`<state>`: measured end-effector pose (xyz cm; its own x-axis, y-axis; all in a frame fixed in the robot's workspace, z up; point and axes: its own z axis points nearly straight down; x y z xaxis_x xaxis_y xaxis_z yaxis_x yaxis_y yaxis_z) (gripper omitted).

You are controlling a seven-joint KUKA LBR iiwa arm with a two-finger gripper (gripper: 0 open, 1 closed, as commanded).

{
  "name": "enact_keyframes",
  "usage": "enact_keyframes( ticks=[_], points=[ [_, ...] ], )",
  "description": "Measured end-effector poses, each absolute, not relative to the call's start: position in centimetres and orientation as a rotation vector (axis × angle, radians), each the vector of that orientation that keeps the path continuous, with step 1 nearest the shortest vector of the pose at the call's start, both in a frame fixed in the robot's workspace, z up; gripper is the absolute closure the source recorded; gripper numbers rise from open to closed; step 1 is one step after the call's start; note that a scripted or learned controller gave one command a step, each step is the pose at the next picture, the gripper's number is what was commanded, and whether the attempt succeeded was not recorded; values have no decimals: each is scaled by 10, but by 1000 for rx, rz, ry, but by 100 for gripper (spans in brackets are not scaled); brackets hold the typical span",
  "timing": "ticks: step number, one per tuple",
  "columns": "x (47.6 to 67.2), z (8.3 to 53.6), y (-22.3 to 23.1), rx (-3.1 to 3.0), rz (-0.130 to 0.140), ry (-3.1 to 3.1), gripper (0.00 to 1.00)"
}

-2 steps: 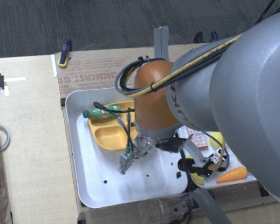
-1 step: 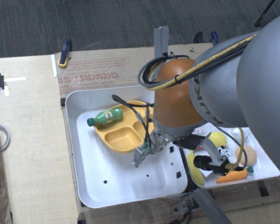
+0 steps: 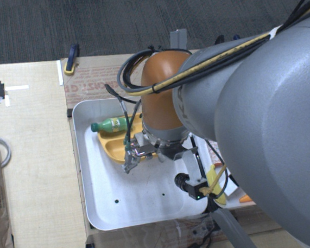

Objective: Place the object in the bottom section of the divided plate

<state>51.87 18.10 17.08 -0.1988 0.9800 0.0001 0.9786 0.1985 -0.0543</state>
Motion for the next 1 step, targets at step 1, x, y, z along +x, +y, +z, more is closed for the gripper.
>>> enact_keyframes(
  ticks=[1],
  points=[
    [539, 178, 133, -2115, 70, -2232, 0]
  ],
)
